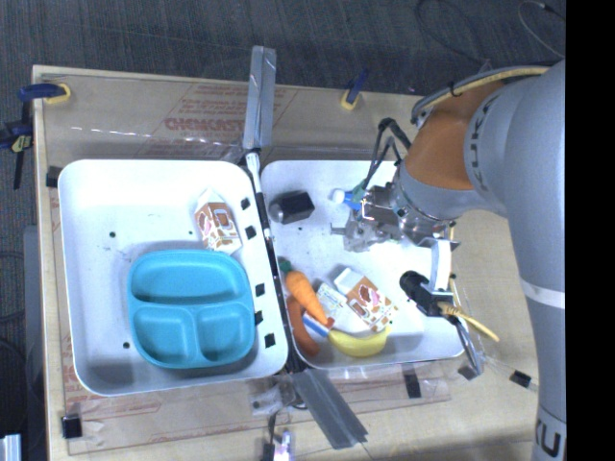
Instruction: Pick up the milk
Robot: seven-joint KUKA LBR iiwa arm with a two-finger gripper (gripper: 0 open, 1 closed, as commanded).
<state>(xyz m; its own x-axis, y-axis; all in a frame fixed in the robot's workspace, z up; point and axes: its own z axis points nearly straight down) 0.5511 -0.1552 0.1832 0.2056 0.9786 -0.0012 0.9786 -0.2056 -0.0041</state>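
I am operating in a robotics lab test cell. Evidence: a plywood worktop (125,94) held by clamps (43,92), two white bins (86,200) fixed side by side, loose cables (538,12), dark carpet (144,17).

You've got a bench (115,89) with a brownish printed sheet on top, and two shallow white bins sitting right on it, side by side and touching along a black-clipped seam. The right bin (317,181) is the one directly under the gripper (370,221); the left bin (86,257) sits well off to the far side of it from the arm. Beyond the gripper, a blue clamp (354,90) grips the bench's far edge, and another blue clamp (40,92) sits at the far corner past the left bin.
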